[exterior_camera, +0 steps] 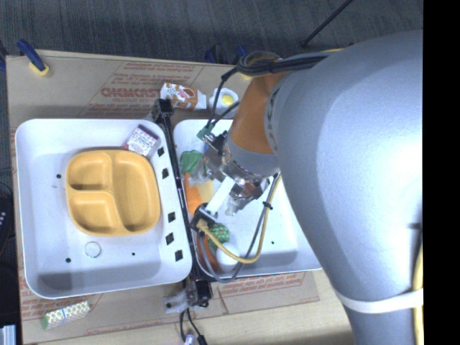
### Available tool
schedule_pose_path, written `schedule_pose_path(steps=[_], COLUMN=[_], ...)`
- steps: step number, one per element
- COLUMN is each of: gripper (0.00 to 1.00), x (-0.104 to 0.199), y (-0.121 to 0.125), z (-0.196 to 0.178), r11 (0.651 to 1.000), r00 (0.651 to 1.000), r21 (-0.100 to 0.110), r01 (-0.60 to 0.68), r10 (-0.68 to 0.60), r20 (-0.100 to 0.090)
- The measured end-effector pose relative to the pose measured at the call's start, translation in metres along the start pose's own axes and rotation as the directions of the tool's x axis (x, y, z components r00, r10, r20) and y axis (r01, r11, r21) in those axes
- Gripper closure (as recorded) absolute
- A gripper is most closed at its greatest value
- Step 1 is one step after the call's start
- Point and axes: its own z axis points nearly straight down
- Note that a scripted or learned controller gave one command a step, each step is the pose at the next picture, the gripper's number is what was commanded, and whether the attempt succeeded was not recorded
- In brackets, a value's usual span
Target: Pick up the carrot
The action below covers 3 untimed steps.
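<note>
Carrot crowded at the bin wall

Risk first: the pincer (228, 187) hangs low over the right bin (287, 246), and nearby clutter, green pieces and a yellow cable (248, 254), could snag or deflect a grasp. Whether the pincer is wide or narrow, I cannot tell. The carrot (192, 192), a slim orange strip, lies centre frame against the bin's left wall, partly hidden, just beside the pincer.
</note>
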Motion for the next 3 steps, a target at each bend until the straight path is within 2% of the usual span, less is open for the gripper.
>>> schedule_pose_path(steps=[1, 2, 3], gripper=[0.00, 0.00, 0.00], x=[0.018, 0.010, 0.007], y=[-0.012, 0.001, -0.032], z=[0.000, 0.000, 0.001], r11=[0.995, 0.949, 0.869], r00=[0.995, 0.949, 0.869], r21=[-0.001, 0.000, 0.003], r01=[-0.097, -0.314, -0.496], r10=[0.097, 0.314, 0.496], r20=[0.000, 0.000, 0.003])
